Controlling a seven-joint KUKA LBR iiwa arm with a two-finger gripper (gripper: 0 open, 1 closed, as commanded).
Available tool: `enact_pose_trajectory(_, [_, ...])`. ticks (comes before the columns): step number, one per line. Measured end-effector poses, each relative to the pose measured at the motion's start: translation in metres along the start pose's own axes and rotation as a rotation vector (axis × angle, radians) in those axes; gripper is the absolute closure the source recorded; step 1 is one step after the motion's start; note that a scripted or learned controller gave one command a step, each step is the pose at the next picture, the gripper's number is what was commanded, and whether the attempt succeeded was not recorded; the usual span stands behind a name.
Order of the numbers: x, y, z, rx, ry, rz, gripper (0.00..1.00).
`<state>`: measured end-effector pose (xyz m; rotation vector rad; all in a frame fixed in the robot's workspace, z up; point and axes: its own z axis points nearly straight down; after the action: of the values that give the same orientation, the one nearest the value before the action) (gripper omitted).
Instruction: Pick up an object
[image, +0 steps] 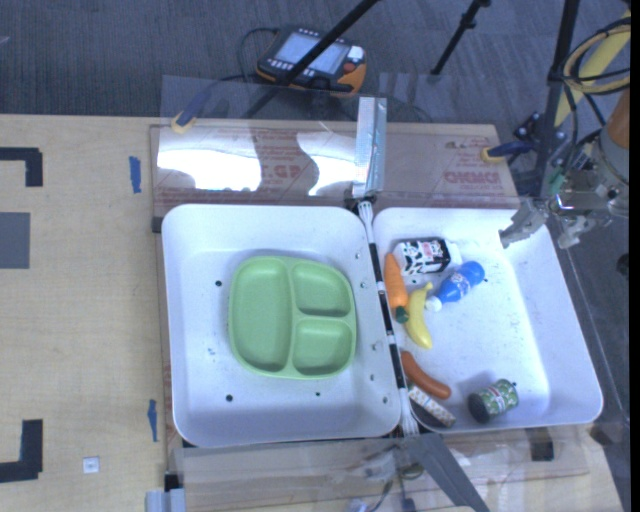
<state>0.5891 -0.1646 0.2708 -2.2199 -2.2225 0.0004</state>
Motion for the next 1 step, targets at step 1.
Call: enact_pose_trajectory(1, [0.0557,0.017,0.1032,0.0,0.001,-0.285,0.0])
